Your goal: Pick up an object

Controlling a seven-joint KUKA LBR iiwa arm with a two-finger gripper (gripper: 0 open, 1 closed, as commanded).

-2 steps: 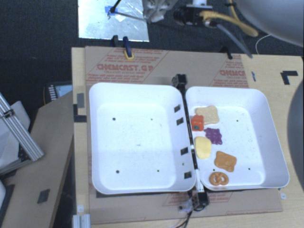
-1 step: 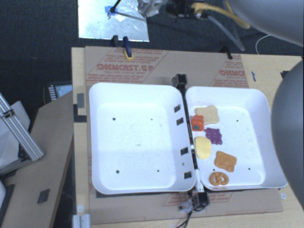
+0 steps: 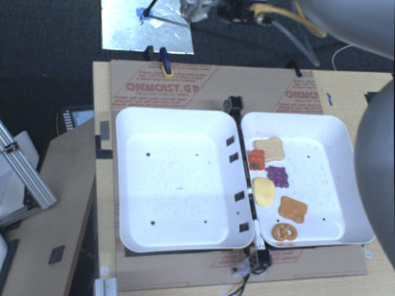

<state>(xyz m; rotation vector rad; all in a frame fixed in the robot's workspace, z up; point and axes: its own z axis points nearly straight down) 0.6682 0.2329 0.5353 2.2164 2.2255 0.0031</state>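
The camera view looks down at a slant on a tabletop [image 3: 203, 79] covered with brown cardboard that has red printed letters. On it two shallow white bins stand side by side and touch along a black strip with clips in the middle.

The left bin [image 3: 133, 122] shows its white floor with a few small dark dots.

All the small objects lie in the right bin [image 3: 333, 128], gathered near its left wall. At the far end lies a pale beige piece like a slice of toast [image 3: 270, 147]. Just beside it, toward the divider, is a small orange-red block [image 3: 256, 160]. Below these a purple bunch like grapes [image 3: 278, 176] lies near the middle of the group. A pale yellow rounded piece [image 3: 264, 192] sits next to the divider, just below the orange-red block. To its right is an orange-brown flat piece [image 3: 292, 209], and at the near end a small brown pretzel shape [image 3: 284, 231]. The pieces are near each other, but most look apart.

The grey arm [image 3: 352, 11] comes in at the top right, large and blurred. At the top edge, above the tabletop, a metallic part that seems to be the gripper [image 3: 199, 2] hangs over the dark floor, well apart from both bins. I cannot tell if it is open or closed, and nothing is seen in it.
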